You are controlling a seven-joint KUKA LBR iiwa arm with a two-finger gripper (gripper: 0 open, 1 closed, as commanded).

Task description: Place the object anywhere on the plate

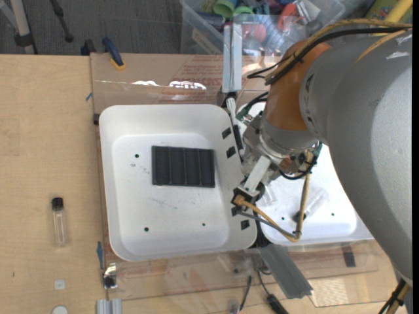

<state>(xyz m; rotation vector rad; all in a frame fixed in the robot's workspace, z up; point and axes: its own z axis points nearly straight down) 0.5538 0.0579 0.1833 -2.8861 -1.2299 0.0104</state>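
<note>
A black ribbed rectangular plate (183, 167) lies flat in the middle of the left white bin (124, 234). My arm reaches in from the right, and its orange-banded wrist hangs over the left part of the right bin (340, 224). The gripper (283, 165) sits beneath the wrist, close to the wall between the two bins, with its tips hidden by the arm. A faint clear item (314, 201) seems to lie on the right bin's floor, too pale to identify. Nothing lies on the plate.
A small clear vial (59, 220) lies on the wooden bench at the left. A clear tote of colourful toys (262, 5) stands at the back. An upright metal post (229, 57) rises behind the bins' shared edge. A blue clamp (114, 56) sits at the back left.
</note>
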